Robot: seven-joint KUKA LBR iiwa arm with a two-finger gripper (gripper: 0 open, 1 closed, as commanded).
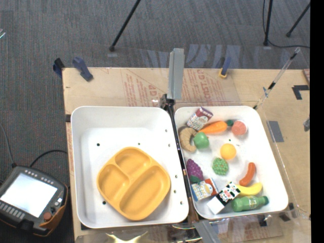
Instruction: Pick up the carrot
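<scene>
Carrot (214, 127) in rt bin (263, 153), crowded: carton (199, 119) at its tip, green apple (201, 140) just below, peach (239, 128) by leafy end. Lies approx left-right, tip left. Tool state: can't tell.

Your carrot (214, 127) is boxed in: carton (199, 119) touching its left end, green apple (201, 140) just below-left, peach (239, 128) near the right tip. Straight-down access from above is open. Bare floor lies between orange (228, 151) and right bin wall (271, 151). Left bin: yellow tray (133, 183) fills the middle; bare floor lies along its back wall.
</scene>
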